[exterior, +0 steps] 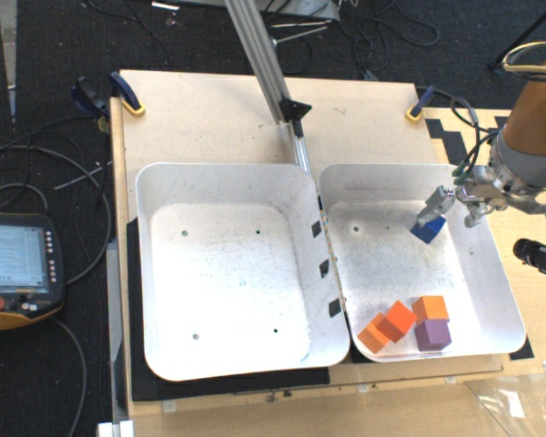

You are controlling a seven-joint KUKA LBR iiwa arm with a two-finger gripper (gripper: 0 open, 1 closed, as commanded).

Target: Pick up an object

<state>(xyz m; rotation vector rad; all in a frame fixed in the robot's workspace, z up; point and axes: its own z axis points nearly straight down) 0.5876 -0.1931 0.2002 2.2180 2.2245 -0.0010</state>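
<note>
My gripper reaches in from the right over the upper part of the right bin. A small blue block sits between its fingertips, and the fingers are shut on it. The block looks raised a little above the bin floor. At the bin's near edge lie three more blocks close together: a long orange block, a smaller orange cube and a purple cube.
The left bin stands beside the right one, their rims touching down the middle. A slanted metal pole comes down from the back to the bins' junction. Clamps sit at the board's far corners. A teach pendant lies at far left.
</note>
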